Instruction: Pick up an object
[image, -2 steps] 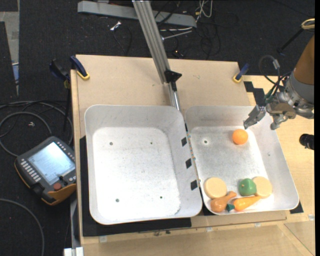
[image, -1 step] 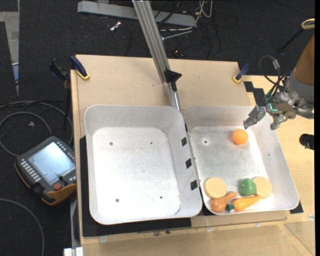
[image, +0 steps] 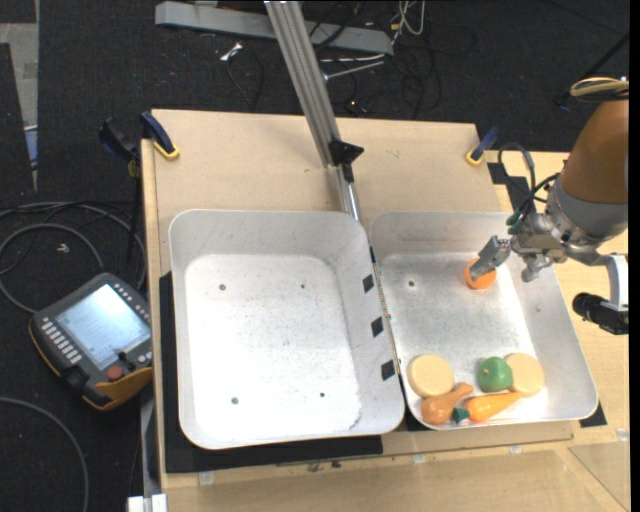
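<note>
Sitting on a pale wooden counter (image: 260, 160), two shallow white bins lie side by side, both of thin speckled plastic with rounded corners. Taking the right bin (image: 450, 320) as the landmark: the left bin (image: 265, 330) touches its left rim, where small black clips sit along the seam. At the right bin's near edge lies a cluster of smooth toy foods: a flat, pale yellow round disc (image: 432, 375), a green rounded piece (image: 492, 375) beside a second pale disc (image: 525, 372), and two orange pieces, one pear-shaped (image: 445, 405) and one long and tapered like a carrot (image: 490, 405), all touching or just beside one another. Toward the right bin's far right part rests a small orange object (image: 481, 278), rounded and glossy, well apart from the cluster. The jaws (image: 508, 262) hang over this part of the bin, spread moderately apart; the left grey finger (image: 488, 257) touches the top of the small orange object, while the other finger stands off to its right, so nothing is clamped between them. A slanted metal pole (image: 315, 100) rises beyond the right bin's far left corner.
</note>
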